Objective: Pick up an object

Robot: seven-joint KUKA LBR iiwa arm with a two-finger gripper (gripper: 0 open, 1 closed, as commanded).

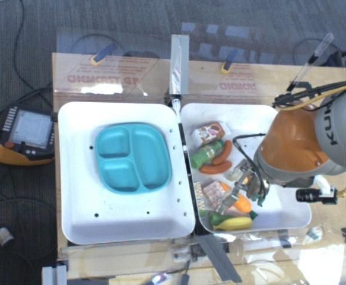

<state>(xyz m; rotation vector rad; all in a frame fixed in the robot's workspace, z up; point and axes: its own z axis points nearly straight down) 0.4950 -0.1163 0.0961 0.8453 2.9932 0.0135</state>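
Your gripper (pixel 235 192), its grip state impossible to tell, crowds the carrot (pixel 242 205) beside the banana (pixel 233 222), so neighbours may jostle.

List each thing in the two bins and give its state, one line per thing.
Blue tray: flat in left bin.
Green bottle: lying on its side.
Sausage: lying flat.
Carrot: beside gripper.
Banana: lying by front wall.
Gripper: low over right bin.
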